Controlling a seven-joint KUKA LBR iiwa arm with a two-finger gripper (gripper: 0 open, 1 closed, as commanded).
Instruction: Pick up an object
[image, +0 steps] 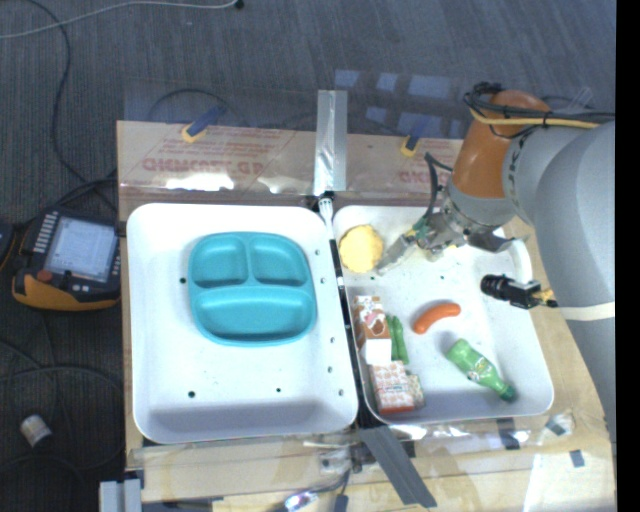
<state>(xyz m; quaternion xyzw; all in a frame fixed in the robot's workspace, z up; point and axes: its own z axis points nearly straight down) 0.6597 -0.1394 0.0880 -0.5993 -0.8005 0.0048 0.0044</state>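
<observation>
The right bin (530, 395) holds a yellow round object (360, 247) at its far left corner. Further forward lie an orange-red sausage (437, 315), a green bottle (481, 368) on its side, a small green vegetable (398, 338), a white block (378, 351) and two printed snack packs (372, 318) (394, 388). My gripper (397, 252) reaches down into the far part of this bin, with its tip just right of the yellow object. I see nothing held in it.
A teal divided plate (250, 285) lies in the left bin (160, 400). The grey arm with its orange band (485, 160) covers the right bin's far right corner. A black fitting (510, 290) sits at that bin's right rim. A handheld pendant (68, 258) lies on the floor at left.
</observation>
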